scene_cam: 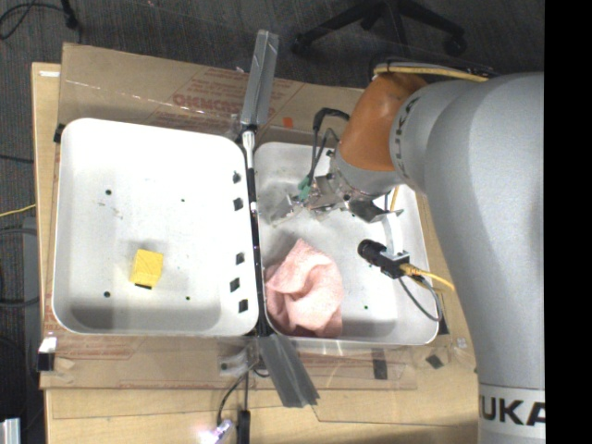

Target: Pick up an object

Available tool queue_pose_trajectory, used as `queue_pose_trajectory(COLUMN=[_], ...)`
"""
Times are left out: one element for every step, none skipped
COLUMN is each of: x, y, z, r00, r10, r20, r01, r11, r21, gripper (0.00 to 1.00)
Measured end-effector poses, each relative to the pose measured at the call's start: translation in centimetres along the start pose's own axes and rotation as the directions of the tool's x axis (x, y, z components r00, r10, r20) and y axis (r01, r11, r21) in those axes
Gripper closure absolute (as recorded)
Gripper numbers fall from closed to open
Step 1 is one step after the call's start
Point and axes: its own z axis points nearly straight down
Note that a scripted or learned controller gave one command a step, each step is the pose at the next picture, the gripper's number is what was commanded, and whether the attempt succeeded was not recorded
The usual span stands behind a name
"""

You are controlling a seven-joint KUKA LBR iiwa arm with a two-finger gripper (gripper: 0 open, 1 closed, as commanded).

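Observation:
A crumpled pink cloth [303,288] lies at the front left of the right bin [416,326]. A small yellow block [147,268] rests on the floor of the left bin [83,146], towards its front. My gripper [305,198] is low in the back part of the right bin, just behind the pink cloth and apart from it. The grey arm with its orange band [370,128] comes in from the right and hides the bin's back right corner. A small greenish bit [302,189] shows at the gripper; I cannot tell what it is.
A metal divider bar [252,155] runs between the two bins. A black plug with a yellow cable [388,260] hangs over the right bin's right side. Cardboard [139,81] lies under both bins.

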Motion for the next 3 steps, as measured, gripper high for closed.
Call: queue_pose_trajectory(x=[0.0,0.0,-1.9], y=[0.0,0.0,3.2], z=[-1.0,-1.0,0.0], r00=[1.0,1.0,0.986], r10=[-0.003,-0.003,0.164], r20=[0.001,0.001,0.0], r01=[0.003,0.003,-0.164], r11=[1.0,1.0,0.986], r21=[0.0,0.0,0.0], gripper=[1.0,0.0,0.0])
